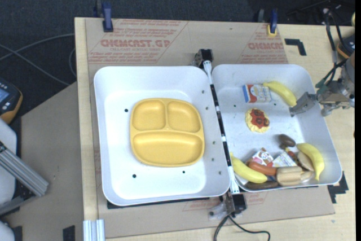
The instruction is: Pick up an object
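3 bananas (282, 92) (248, 170) (315, 158), a small pizza (258, 120), a carton (256, 93) and a bread roll (293, 176) lie in the right bin (322, 121).

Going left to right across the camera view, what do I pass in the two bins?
Yellow divided plate → small pizza → banana by the carton → end effector at the right bin's far right.

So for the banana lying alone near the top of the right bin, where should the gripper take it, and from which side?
Probably at the middle of the banana, coming straight down from above. It lies flat on the right bin floor, running diagonally, so the gripper should close across its narrow width. The small carton crowds its upper-left end; the middle looks freer.
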`<state>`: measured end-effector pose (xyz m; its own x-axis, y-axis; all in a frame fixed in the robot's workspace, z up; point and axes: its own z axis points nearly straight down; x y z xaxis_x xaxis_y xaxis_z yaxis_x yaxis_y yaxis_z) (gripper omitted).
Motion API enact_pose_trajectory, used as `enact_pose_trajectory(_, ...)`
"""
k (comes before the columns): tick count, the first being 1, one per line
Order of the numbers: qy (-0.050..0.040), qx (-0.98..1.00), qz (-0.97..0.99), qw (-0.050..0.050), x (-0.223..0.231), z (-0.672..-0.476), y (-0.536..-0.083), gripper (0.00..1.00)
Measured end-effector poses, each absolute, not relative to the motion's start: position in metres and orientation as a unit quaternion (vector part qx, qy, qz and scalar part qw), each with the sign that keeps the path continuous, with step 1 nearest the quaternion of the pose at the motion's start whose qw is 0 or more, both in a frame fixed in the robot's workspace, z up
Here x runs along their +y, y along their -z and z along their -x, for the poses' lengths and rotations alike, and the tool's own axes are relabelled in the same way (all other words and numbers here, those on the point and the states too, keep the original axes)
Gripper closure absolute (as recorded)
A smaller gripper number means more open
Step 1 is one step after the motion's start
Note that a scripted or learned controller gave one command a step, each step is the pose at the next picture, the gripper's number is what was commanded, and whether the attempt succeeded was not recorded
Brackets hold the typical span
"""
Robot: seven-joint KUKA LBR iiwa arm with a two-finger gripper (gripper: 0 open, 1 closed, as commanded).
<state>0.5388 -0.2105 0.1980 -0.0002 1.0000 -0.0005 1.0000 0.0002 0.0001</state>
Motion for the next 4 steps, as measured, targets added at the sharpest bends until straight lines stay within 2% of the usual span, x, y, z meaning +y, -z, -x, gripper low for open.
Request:
enact_pose_trajectory(1,-0.0018,0.708,-0.706,0.002,-0.177,-0.593,-0.081,0.0)
enact_pose_trajectory(2,0.0028,0.709,-0.706,-0.003,-0.136,-0.659,-0.082,0.0)
enact_pose_trajectory(3,0.0011,0.707,-0.708,-0.01,-0.158,-0.665,-0.084,0.0)
enact_pose_trajectory(4,0.0002,0.709,-0.704,-0.021,-0.181,-0.665,-0.085,0.0)
